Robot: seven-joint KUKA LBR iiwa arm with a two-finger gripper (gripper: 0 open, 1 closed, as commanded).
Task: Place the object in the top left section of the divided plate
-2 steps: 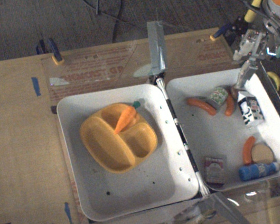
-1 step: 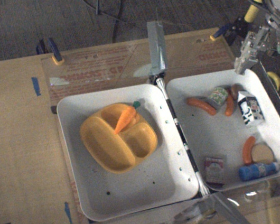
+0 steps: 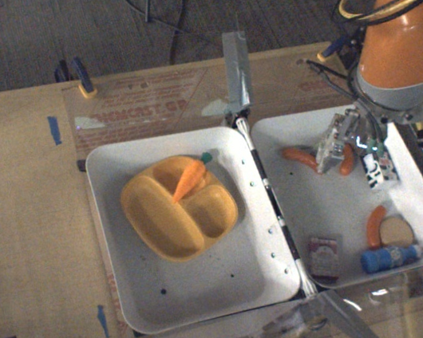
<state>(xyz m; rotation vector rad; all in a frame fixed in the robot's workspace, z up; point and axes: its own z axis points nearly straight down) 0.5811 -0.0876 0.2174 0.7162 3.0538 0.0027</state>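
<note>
Nearest the camera, the bench [image 3: 43,315] is bare pale board marked with black corner brackets and short strips of blue tape, and a grey strip of tape runs up the seam between the two white bins. In the right bin [image 3: 340,206], the near edge holds a blue bottle [image 3: 391,257] lying on its side, a small dark red packet [image 3: 324,256], a round tan slice [image 3: 396,232] and an orange sausage [image 3: 375,226] just beside it. In the left bin [image 3: 192,289] sits the yellow divided plate [image 3: 169,224], and the carrot [image 3: 189,179] lies tilted in its far section, green tip pointing to the plate's far rim. Further back in the right bin, the gripper [image 3: 338,143] hangs low over another orange sausage [image 3: 301,157], with a third sausage [image 3: 347,160] just behind its fingers; how wide the jaws stand, and whether they grip anything, I cannot tell. The grey arm with its orange band [image 3: 397,34] rises at the right. Beyond the bench lies dark carpet with a black cable [image 3: 153,0]
</note>
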